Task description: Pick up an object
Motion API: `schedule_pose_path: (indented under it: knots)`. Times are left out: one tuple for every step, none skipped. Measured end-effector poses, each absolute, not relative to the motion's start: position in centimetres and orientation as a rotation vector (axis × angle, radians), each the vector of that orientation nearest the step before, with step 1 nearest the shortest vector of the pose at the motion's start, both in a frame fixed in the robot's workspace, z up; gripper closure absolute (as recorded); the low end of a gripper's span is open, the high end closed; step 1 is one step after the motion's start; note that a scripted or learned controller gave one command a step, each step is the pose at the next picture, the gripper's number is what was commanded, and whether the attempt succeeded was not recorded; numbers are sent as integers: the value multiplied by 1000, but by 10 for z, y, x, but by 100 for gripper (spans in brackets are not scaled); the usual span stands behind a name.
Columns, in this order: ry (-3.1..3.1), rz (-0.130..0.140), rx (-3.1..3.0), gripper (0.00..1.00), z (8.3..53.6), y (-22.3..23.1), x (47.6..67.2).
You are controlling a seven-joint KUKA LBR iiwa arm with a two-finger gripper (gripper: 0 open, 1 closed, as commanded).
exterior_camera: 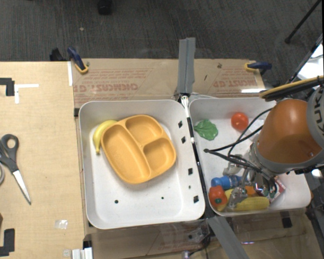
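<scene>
Camera view: the arm [289, 132] reaches in over the right bin [221, 112], its orange band covering that bin's right side. The gripper [239, 195] is low at the bin's near edge, among a cluster of small toys: a blue piece [223, 181], an orange-red one [217, 194] and a yellow corn-like piece [256, 204]. Whether it grasps any of them cannot be told. A green leaf-shaped toy [206, 129] and a red ball [239, 120] lie near the far edge. In the left bin [101, 203], a divided orange plate [137, 148] sits toward the far side, a banana [101, 135] touching its left rim. Scissors [13, 164] lie on the bench at left.
</scene>
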State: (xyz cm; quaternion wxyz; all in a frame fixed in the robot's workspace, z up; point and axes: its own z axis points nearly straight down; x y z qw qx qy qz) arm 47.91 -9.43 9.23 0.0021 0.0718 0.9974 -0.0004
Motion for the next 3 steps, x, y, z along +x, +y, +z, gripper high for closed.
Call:
schedule_pose_path:
  knots:
    - [3131,-1,190,0,93,-112,518]
    - [3129,1,265,0,92,-98,493]
    - [3132,0,196,0,92,-105,490]
